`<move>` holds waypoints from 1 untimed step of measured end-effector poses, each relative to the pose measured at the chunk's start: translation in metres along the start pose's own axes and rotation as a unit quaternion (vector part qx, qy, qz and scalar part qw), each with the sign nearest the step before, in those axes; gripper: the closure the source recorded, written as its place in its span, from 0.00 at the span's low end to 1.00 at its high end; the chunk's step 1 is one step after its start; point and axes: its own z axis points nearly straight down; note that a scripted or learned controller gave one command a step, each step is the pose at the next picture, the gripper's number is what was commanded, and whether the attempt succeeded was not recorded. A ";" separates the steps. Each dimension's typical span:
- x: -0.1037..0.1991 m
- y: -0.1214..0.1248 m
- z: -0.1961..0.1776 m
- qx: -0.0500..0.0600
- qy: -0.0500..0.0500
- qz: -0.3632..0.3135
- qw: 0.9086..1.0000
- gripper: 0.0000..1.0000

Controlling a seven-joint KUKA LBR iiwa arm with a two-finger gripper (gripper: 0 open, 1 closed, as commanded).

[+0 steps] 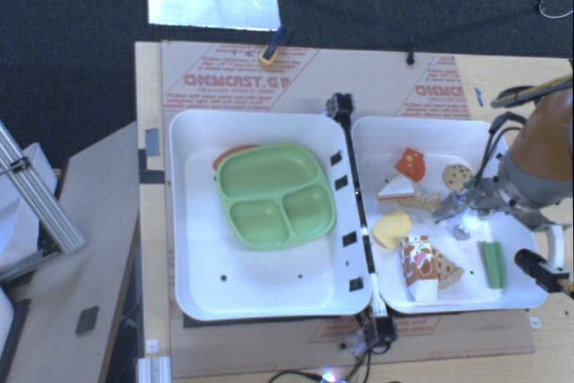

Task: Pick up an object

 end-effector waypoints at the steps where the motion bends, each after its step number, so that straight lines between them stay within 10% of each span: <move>1: -0.004 0.002 -0.011 -0.006 -0.006 0.001 1.000 1.00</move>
